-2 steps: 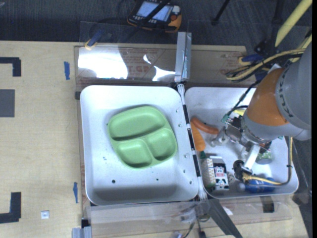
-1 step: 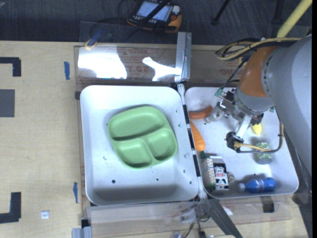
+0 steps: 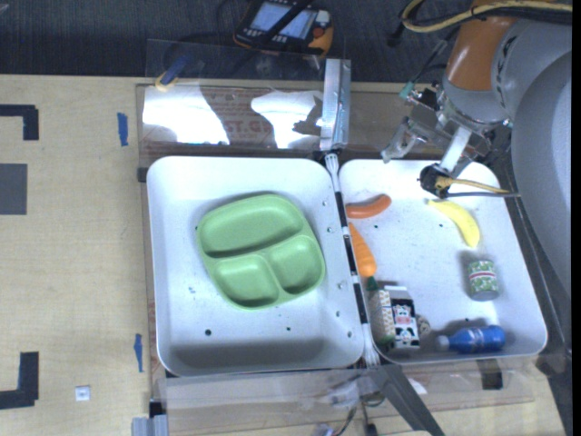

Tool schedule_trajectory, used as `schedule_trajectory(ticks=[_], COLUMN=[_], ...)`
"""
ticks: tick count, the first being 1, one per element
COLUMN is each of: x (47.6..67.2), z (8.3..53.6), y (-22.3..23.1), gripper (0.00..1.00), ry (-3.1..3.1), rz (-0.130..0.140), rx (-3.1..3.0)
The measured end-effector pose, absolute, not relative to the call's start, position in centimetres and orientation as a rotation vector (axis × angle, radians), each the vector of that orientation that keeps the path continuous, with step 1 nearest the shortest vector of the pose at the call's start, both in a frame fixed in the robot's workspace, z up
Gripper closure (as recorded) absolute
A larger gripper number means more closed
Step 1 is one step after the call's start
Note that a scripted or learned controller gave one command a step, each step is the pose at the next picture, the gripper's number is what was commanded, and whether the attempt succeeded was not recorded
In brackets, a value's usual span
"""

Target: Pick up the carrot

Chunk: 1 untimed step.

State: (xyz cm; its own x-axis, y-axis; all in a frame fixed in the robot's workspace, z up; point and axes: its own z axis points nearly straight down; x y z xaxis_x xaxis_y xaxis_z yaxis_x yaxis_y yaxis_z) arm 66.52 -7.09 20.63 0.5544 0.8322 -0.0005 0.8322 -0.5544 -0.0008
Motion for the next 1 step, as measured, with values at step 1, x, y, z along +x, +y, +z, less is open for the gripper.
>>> schedule_trajectory(ticks=[1], x=[61.14], z=[18.41], y=[-4.80], gripper=[0.00], ry=[-1.282], rz=[0.006], rx=[-2.865])
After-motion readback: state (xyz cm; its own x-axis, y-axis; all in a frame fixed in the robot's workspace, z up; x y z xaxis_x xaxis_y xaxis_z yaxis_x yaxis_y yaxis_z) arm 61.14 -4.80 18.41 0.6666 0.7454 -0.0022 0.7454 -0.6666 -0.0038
